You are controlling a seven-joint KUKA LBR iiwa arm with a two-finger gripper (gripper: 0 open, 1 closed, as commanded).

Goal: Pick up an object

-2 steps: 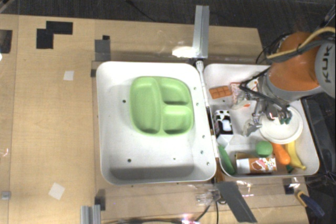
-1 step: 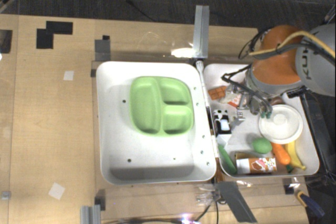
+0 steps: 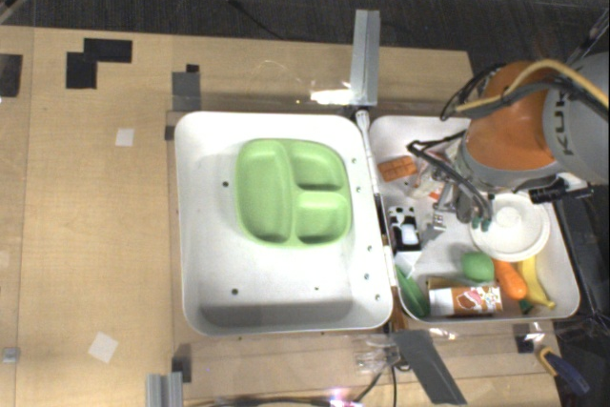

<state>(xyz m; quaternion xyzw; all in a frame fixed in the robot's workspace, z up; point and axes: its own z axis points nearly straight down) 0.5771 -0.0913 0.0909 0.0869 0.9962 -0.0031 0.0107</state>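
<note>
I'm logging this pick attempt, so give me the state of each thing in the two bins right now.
green divided plate: upside up, lying flat in the left bin
white bowl: upright in the right bin
bottle: lying on its side
carrot: lying flat
banana: lying flat
gripper: low over the right bin, nothing visibly held

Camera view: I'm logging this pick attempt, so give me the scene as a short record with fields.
left bin: shallow white bin holding a light green sectioned plastic plate
right bin: shallow white bin with a clutter of small items
right bin contents: green round toy, orange toy carrot, yellow toy banana, brown-labelled bottle lying on its side, white round lid, brown snack packet
arm: grey with orange band, reaching over the right bin
gripper: low over the right bin's middle; grasp unclear
</note>
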